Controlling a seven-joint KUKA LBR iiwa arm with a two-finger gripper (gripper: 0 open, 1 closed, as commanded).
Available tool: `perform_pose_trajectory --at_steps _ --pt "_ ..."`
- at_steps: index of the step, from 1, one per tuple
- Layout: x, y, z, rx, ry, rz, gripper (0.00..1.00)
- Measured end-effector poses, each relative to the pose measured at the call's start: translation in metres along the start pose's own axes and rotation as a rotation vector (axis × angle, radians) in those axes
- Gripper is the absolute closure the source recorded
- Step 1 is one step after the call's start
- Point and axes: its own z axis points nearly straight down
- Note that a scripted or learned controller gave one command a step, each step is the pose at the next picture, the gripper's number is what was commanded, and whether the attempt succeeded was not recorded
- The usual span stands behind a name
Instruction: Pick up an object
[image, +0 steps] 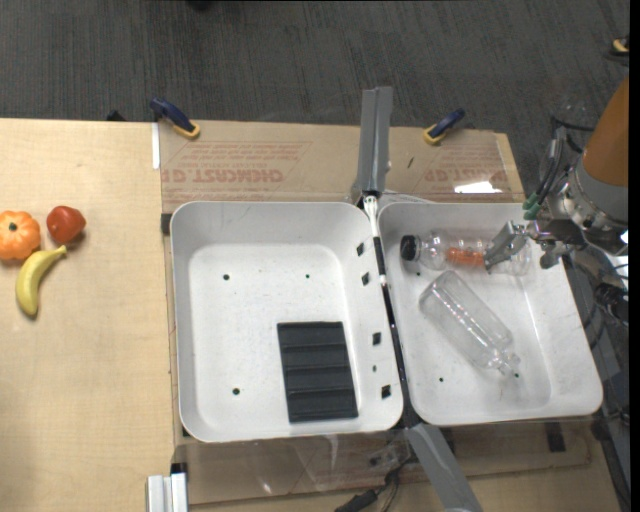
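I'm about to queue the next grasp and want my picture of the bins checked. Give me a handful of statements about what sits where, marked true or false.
1. Two clear plastic bottles lie in the right bin. True; the second, smaller bottle has a dark cap and an orange part inside.
2. The black ridged block lies in the right bin. False; it lies in the left bin, near its front wall.
3. The gripper is at the far right part of the right bin, close to the smaller bottle's end. True.
4. The banana lies inside the left bin. False; it lies on the bench, left of both bins, beside a red fruit and an orange fruit.
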Motion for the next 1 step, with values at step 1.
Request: perform_pose_trajectory --at_steps 1 --pt "-0.0097 0.0121 0.1172 -0.042 -0.007 -0.035 0.00"
